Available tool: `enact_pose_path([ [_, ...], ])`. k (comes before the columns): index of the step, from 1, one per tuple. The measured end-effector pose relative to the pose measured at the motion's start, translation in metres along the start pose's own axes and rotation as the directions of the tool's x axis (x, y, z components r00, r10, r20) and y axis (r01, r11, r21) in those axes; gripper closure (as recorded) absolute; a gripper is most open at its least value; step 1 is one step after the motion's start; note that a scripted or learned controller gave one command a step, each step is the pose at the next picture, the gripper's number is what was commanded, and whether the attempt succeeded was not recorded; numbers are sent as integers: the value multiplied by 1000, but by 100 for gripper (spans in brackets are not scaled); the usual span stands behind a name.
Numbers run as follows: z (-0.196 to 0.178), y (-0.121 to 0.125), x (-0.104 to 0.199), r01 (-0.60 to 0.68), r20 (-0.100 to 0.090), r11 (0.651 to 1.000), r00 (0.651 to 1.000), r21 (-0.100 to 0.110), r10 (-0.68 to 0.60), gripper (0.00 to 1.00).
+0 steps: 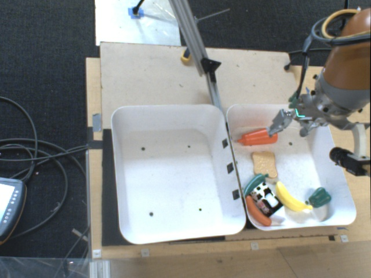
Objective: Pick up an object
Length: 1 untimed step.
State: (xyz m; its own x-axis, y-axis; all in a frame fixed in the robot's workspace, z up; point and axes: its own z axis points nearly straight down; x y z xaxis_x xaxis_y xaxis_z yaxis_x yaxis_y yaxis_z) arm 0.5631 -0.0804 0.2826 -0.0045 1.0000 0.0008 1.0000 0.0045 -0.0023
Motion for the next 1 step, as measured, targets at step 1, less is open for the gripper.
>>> enact_pose_path([
  [1,-2,1,0,-2,0,1000,1000,-4,2,0],
])
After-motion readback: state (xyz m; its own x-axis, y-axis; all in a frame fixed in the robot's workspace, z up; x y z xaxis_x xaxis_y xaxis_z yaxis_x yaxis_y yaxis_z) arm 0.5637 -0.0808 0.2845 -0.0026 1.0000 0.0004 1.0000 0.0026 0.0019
